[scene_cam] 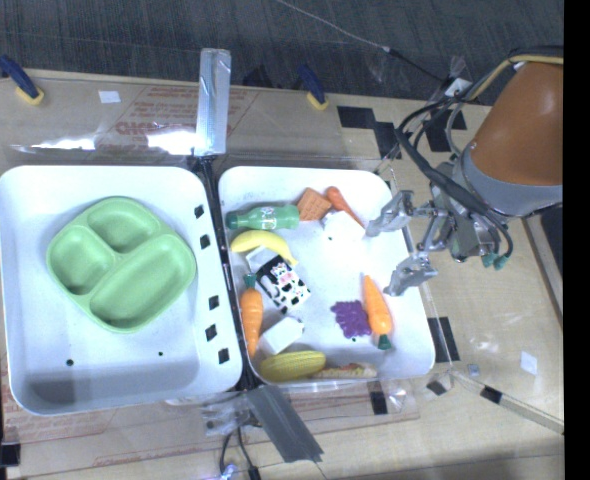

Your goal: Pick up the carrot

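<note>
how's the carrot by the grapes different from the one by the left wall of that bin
The carrot by the grapes lies close below the gripper, right of the purple grapes; the carrot by the wall lies against the bin's left wall, beside the cow toy. The first tilts, its top end leaning left; the second lies nearly straight up the picture. Both are orange, similar in length, and lie flat.

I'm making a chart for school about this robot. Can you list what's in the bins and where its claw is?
left bin: green plate with sections
right bin: two carrots, green bottle, banana, purple grapes, cow toy, corn
gripper: open, above right bin's right side
holding: nothing
closest carrot: the one beside the grapes
</note>
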`<state>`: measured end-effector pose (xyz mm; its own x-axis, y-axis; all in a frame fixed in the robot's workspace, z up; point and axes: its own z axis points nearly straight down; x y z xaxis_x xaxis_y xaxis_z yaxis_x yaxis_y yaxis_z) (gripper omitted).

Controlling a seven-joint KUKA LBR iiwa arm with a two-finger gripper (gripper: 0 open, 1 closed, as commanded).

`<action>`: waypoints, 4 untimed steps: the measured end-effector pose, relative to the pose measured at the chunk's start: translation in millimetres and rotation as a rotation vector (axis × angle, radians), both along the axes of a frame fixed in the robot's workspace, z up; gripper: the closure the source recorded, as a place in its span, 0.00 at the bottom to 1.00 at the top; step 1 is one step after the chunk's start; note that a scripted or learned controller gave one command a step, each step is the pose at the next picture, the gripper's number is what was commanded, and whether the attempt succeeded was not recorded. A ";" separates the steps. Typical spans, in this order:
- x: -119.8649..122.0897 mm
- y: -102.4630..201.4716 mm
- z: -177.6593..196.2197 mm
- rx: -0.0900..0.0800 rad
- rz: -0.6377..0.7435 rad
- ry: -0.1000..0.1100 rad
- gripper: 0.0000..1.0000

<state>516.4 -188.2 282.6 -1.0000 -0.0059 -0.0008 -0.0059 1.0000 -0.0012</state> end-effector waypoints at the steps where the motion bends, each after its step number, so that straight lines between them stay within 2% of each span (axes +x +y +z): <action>1: 4.7 -20.4 -115.0 0.004 0.014 0.009 0.00; 2: 3.0 -20.6 -189.8 0.000 0.083 -0.002 0.00; 3: 5.1 -18.5 -178.8 -0.001 0.092 -0.005 1.00; 4: 18.8 21.9 -111.6 0.001 -0.130 -0.004 1.00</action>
